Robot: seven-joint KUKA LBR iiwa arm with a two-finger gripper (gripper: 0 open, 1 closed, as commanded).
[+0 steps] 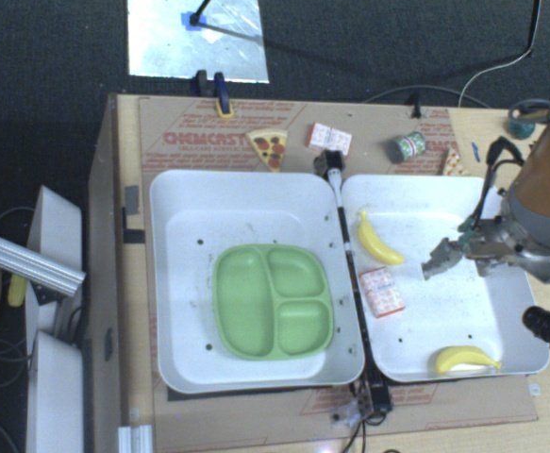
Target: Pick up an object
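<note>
In the right bin (501, 210) lie a yellow banana (376, 240) near the left wall, a second banana (465, 358) by the front rim, and a small red-and-white packet (381, 291). My gripper (432, 260) hangs over the middle of this bin, right of the first banana and the packet and apart from both. Its fingers point left and look open with nothing between them.
The left bin (175, 253) holds a green divided plate (275, 300). On the cardboard behind the bins sit a toy pizza slice (268, 146), a white-and-red packet (329, 139) and a small green can (409, 146). A divider rim (346, 253) separates the bins.
</note>
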